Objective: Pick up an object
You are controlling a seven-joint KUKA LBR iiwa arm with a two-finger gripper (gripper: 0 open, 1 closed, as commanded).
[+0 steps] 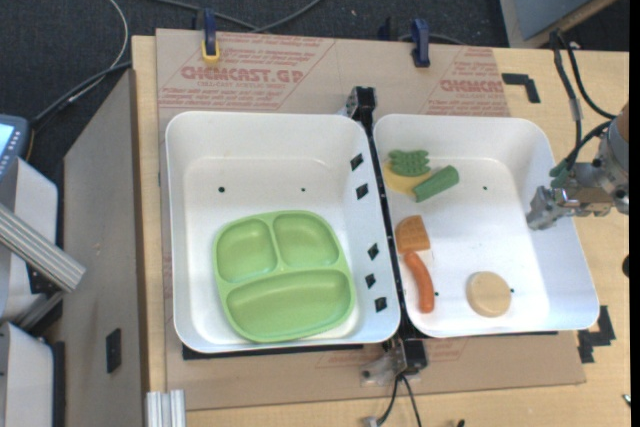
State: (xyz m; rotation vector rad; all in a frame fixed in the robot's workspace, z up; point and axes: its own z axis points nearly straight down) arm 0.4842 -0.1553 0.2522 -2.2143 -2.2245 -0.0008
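Gripper (548,205) at right bin's (560,315) rim — seemingly empty-handed.

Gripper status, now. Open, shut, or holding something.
Gripper: cannot be told; it sits at the right rim of the right bin, and nothing shows between its fingers.

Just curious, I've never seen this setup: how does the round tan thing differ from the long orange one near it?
The tan disc is round and pale beige; the orange stick is long, thin and bright orange-red. The disc lies out in the open floor, the stick along the bin's left wall. Both lie flat in the right bin.
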